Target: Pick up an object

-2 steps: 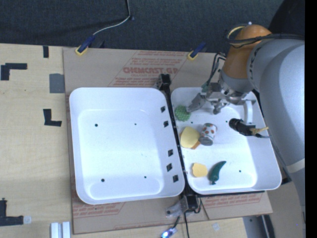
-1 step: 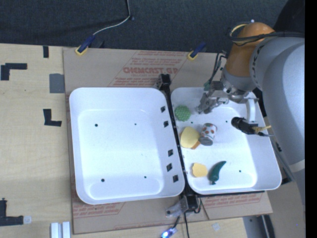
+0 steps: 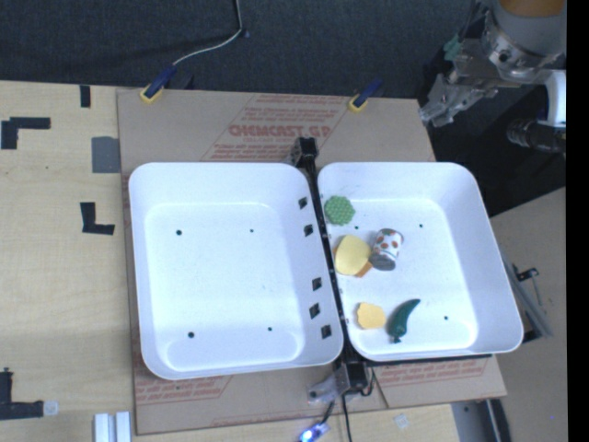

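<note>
We are seeing the objects lying together in the right bin (image 3: 460, 187), all of them crowding toward its left side, close to the seam between the two bins. Farthest from us is a round green bumpy piece (image 3: 340, 210). Nearer than that, a yellow rounded object (image 3: 351, 256) is resting just beside, and seemingly touching, a small white cup-like thing with red spots (image 3: 386, 248) that is lying tipped on its side. Nearer still, a smaller yellow-orange piece (image 3: 370, 316) is sitting next to a dark green pepper-shaped object (image 3: 402, 319), which is slanting toward the near edge of the bin.

The left bin (image 3: 147, 247) is sitting flush against the right one, with small black clips running along the joint.

The gripper (image 3: 448, 99) is hanging at the far right, well apart from the bins and above dark ground beyond the cardboard, under the orange band of the arm (image 3: 529, 12). We are finding its tip too dark and blurred to make out, so we cannot tell how it is set, and we are seeing nothing clearly held there.

Both bins are resting on a cardboard sheet (image 3: 267, 132) printed in red letters that are facing away from us; we are not managing to read them. The sheet is lying on the wooden tabletop (image 3: 55, 274), which is carrying black tape marks at left. Blue-and-yellow clamps are pinning its far edge, and a white cable (image 3: 221, 35) is trailing over the dark far backdrop.
</note>
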Motion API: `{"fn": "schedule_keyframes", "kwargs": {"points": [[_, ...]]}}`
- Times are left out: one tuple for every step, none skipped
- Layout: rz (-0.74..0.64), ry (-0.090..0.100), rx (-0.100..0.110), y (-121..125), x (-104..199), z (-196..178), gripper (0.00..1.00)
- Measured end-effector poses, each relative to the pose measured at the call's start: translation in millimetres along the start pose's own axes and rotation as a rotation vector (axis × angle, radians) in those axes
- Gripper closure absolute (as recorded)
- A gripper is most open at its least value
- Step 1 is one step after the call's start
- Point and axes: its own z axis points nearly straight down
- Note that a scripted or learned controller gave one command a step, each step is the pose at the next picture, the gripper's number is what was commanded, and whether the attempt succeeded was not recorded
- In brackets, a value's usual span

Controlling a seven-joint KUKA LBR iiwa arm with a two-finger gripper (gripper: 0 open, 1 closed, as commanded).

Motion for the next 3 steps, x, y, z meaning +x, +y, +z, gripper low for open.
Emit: {"fn": "schedule_keyframes", "kwargs": {"points": [[0.0, 0.0, 0.001, 0.7, 5.1, -139.0, 1.0], [-0.002, 0.004, 0.012, 1.5, 51.7, -179.7, 1.0], [0.001, 0.003, 0.017, -40.5, 59.6, -177.9, 1.0]]}}
